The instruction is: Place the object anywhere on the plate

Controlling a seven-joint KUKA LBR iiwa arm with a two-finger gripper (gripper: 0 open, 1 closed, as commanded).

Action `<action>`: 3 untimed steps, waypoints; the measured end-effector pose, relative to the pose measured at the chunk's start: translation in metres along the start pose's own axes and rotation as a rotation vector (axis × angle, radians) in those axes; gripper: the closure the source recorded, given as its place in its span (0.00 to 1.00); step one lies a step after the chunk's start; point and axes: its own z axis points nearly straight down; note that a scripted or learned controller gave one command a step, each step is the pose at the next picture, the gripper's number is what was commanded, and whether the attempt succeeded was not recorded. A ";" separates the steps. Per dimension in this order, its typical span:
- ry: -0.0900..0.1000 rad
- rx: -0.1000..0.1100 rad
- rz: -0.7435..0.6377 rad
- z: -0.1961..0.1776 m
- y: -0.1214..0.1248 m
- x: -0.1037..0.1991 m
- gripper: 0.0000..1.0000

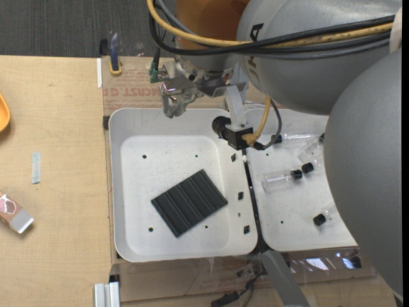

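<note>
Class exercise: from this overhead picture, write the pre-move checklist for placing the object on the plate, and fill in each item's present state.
1. Dark ribbed plate lies flat in the left bin: ok.
2. Plate surface free of other items: ok.
3. Gripper above the left bin's far rim, not over the plate: not ok.
4. Object held in the jaws: cannot tell.
5. Clear pieces with black caps sit in the right bin: ok.

Dark grey ridged plate [189,203] lay in the white left bin [128,190]. Grey arm [332,62] bore an orange band [211,11] and yellow and black cables [192,40]. Bench [51,139] was tan.
</note>
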 end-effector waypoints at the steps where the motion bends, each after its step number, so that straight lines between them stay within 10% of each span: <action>1: 0.000 -0.004 -0.315 -0.011 0.017 -0.007 1.00; 3: 0.000 -0.005 -1.010 -0.013 -0.026 -0.022 1.00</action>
